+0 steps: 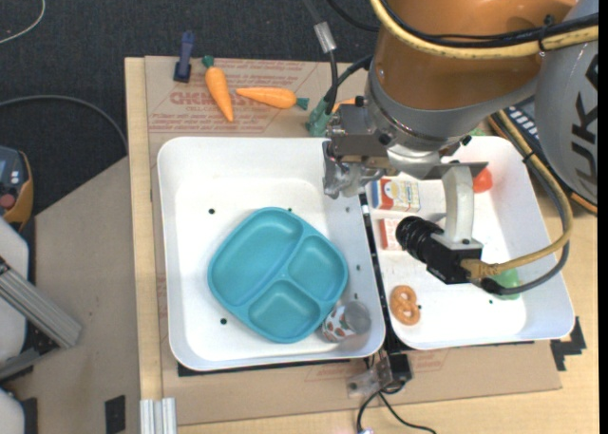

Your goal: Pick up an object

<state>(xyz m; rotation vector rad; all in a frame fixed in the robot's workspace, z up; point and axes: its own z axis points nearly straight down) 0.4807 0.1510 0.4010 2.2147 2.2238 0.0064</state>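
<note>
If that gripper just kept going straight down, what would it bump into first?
Probably the bare floor of the left bin near its right wall, beside the blue plate. The gripper hangs there, but depth is hard to judge from this slant.

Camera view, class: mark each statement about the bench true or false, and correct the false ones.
1. A blue divided plate lies in the left bin. True.
2. Two carrots lie inside the right bin. False: they lie on the cardboard beyond the left bin.
3. A pretzel lies in the right bin. True.
4. The plate has two compartments. False: it has three.
5. The tool hangs by the wall between the bins. True.
</note>
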